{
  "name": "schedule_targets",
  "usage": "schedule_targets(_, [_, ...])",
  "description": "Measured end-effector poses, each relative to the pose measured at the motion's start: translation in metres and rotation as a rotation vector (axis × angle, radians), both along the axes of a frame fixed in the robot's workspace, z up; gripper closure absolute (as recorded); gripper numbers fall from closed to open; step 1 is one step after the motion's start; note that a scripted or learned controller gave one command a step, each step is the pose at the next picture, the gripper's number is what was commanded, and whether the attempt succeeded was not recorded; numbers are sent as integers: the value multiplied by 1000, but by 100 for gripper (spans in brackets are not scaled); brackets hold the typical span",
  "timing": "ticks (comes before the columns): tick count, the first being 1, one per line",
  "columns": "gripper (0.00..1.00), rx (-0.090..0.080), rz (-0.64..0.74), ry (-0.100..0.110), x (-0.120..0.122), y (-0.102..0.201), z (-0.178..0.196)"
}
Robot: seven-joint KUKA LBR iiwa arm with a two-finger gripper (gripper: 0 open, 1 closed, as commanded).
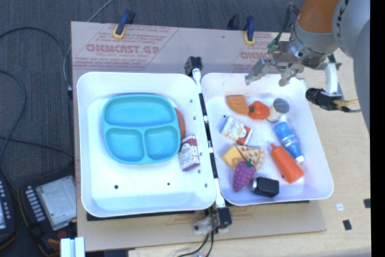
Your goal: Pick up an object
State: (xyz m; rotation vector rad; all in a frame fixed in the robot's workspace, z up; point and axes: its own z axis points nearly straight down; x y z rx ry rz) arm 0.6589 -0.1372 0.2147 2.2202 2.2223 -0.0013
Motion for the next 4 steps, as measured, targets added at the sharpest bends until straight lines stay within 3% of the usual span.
schedule_targets(1, [0, -1, -1, -2, -53, -8, -120])
schedule_targets(2, [100, 0, -2, 0, -54, -8, -111])
schedule_targets(3, [0, 0, -2, 0, -54, -8, -111])
schedule_targets(4, [100, 0, -3, 0, -54, -8, -101])
